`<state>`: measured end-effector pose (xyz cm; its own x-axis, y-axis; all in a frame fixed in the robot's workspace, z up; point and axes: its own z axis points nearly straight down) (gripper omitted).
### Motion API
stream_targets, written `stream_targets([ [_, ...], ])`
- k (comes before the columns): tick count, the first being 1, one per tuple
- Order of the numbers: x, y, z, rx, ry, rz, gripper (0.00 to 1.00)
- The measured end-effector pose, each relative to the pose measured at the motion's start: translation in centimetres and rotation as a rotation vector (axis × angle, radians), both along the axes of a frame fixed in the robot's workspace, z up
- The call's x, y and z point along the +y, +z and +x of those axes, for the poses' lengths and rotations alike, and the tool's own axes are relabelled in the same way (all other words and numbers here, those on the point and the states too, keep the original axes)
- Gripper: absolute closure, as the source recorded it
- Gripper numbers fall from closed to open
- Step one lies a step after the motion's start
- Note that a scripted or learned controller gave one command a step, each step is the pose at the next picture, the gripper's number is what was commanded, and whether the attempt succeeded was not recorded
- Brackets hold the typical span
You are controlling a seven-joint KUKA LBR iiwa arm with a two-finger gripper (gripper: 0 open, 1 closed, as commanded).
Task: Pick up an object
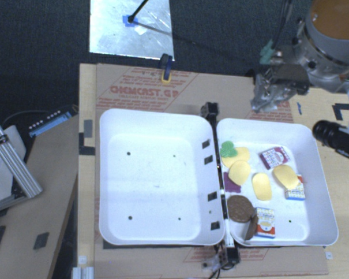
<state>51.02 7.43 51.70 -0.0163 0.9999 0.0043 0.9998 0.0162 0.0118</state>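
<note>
My gripper (267, 102) hangs above the far rim of the right bin (322, 200), near its back left corner, with nothing seen between its fingers. Below it in that bin lie a green piece (228, 149), three yellow pieces (239, 171) (261, 186) (286, 177), a purple scrap (229, 184), a brown round disc (239, 207), a maroon packet (274, 157), and small red-and-white cartons (265, 221) (295, 193). All of them rest on the bin floor, apart from the gripper.
The left bin (155, 175) sits beside the right one, joined by a black clip strip (215, 167). A shiny metal sheet (132, 23) lies at the back. A yellow-blue clamp (165, 69) stands on the cardboard. An aluminium frame (12, 163) is at the left.
</note>
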Motion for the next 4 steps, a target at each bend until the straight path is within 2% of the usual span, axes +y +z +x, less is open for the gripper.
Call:
stream_targets([
  [1,-15.5,1.9,3.7,0.005,-0.030,-0.009,1.00],
  [2,-28.9,1.8,4.7,0.009,-0.028,-0.011,1.00],
  [3,-14.6,1.9,-0.5,0.006,0.000,-0.001,1.00],
  [4,-17.2,1.8,-2.4,0.009,-0.016,-0.005,1.00],
])
